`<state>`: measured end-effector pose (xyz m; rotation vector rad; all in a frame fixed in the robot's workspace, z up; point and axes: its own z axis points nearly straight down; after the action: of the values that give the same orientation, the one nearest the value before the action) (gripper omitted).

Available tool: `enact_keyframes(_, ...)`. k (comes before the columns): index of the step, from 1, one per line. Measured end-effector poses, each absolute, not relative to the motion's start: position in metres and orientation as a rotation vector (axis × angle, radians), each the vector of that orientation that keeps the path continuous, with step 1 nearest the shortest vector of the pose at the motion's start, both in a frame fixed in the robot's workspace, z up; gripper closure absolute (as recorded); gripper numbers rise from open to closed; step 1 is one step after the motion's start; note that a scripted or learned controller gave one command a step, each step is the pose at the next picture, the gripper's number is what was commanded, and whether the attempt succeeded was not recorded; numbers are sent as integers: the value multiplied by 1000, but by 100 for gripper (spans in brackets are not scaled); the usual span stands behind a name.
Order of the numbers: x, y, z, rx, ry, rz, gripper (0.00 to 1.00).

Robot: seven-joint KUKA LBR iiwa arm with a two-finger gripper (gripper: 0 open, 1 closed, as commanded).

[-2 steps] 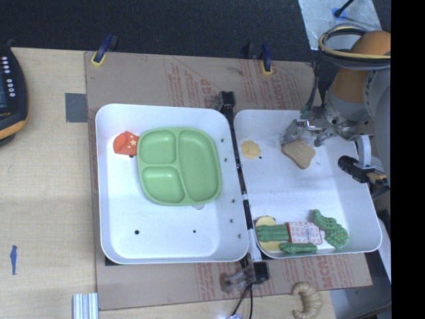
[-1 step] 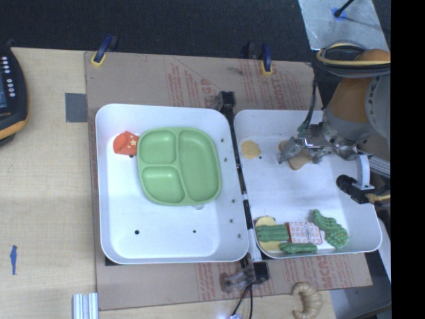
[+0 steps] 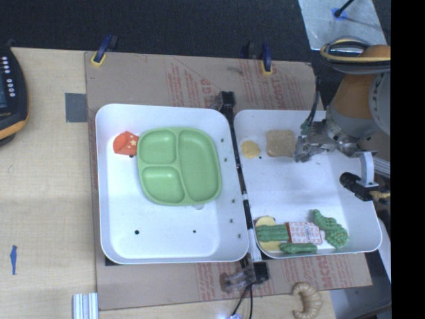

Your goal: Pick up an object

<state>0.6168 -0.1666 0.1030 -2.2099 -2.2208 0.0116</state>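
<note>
One gripper (image 3: 303,148) is hanging low over the right bin (image 3: 292,198), just beside a tan square block (image 3: 280,143); whether it is gripping anything cannot be told from this angle. Left of the block, a small pale yellow round piece (image 3: 250,149) is lying. Along that bin's near edge, green toy vegetables (image 3: 330,227) and a red-and-white packet (image 3: 305,232) are resting. In the left bin (image 3: 119,224), a green divided plate (image 3: 179,165) is sitting beside a red toy (image 3: 125,143).

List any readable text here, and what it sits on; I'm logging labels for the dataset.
Nothing reads clearly.
Red print on the cardboard sheet: repeated, too blurred.
Red-and-white label on the packet in the right bin: too small.
Buttons on the black device: illegible.
</note>
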Motion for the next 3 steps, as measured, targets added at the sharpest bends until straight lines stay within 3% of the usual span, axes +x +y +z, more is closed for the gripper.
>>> enact_keyframes(1, 588, -101, 91, -2205, -2226, 5, 100)
enact_keyframes(2, 638, -41, 200, -2214, -2239, -15, 100)
enact_keyframes(3, 562, -61, 253, -2220, -2219, 2, 100)
